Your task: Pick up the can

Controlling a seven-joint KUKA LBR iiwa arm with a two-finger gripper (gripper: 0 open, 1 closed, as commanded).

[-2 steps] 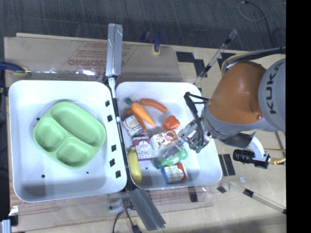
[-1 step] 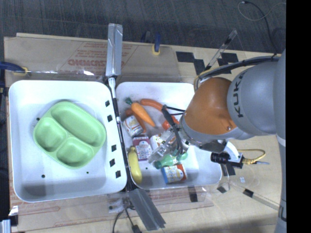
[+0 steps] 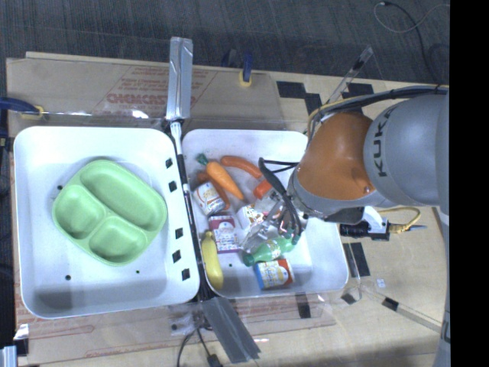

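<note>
Can [image 3: 273, 274] lies just below the gripper [image 3: 269, 226] (grip state unclear) in right bin [image 3: 321, 277].

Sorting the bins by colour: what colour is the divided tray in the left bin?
Light green; the divided tray shows plainly in the camera view.

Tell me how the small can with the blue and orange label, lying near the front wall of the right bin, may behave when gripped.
The small can with the blue and orange label looks rigid, so it should not deform. It lies on its side and may roll if nudged.
</note>
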